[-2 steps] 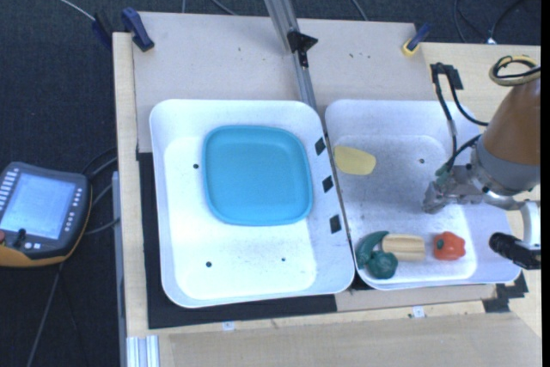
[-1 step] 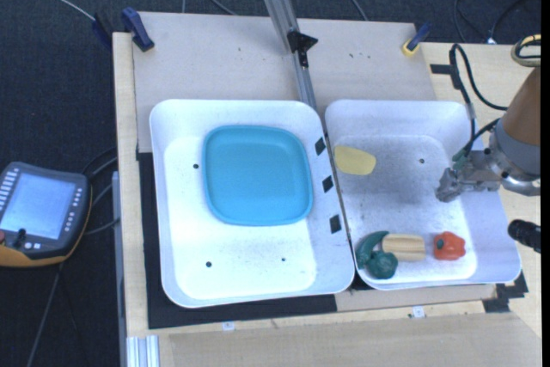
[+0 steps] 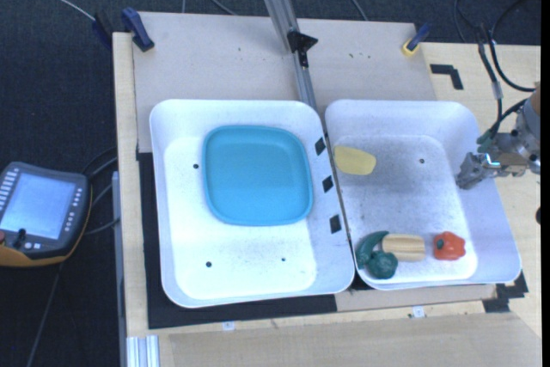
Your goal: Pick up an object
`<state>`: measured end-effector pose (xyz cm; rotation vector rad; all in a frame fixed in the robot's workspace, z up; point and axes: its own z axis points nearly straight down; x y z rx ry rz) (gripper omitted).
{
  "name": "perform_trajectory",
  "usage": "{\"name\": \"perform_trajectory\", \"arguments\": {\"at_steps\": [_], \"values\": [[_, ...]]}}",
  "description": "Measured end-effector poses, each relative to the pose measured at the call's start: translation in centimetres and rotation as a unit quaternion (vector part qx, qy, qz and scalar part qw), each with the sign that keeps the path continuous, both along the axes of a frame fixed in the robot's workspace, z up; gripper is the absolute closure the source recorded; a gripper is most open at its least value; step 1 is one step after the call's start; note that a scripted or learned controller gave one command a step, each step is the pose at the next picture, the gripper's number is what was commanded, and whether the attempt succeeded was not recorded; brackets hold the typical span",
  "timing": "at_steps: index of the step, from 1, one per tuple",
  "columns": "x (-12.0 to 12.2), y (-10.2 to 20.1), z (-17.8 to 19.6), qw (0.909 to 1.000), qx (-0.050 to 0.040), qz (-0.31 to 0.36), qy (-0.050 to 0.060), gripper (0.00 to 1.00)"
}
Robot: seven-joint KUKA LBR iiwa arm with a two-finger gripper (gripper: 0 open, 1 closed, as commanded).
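In the right bin (image 3: 404, 120) lie a pale yellow piece (image 3: 354, 160) near its left wall, and along the front wall a dark green object (image 3: 376, 254), a tan block (image 3: 404, 247) and a red pepper-like object (image 3: 448, 246). My gripper (image 3: 478, 168) hangs at the bin's right edge, well right of the yellow piece and above the red object in the image. Nothing shows between its fingers.
The left bin (image 3: 172, 176) holds a blue square plate (image 3: 258, 174). A metal pole (image 3: 279, 0) slants down from the top to the gap between the bins. Clamps sit at the board's back corners. A tablet pendant (image 3: 39, 211) lies at far left.
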<state>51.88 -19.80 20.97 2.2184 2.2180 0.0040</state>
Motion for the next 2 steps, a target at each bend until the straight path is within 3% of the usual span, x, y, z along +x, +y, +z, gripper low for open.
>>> {"name": "perform_trajectory", "arguments": {"at_steps": [1,2], "values": [[0.1,0.0,5.3,1.0,-0.0001,0.0,0.0,1.0],[0.9,4.8,4.1,1.0,0.0011,0.002,0.002,1.0]]}}
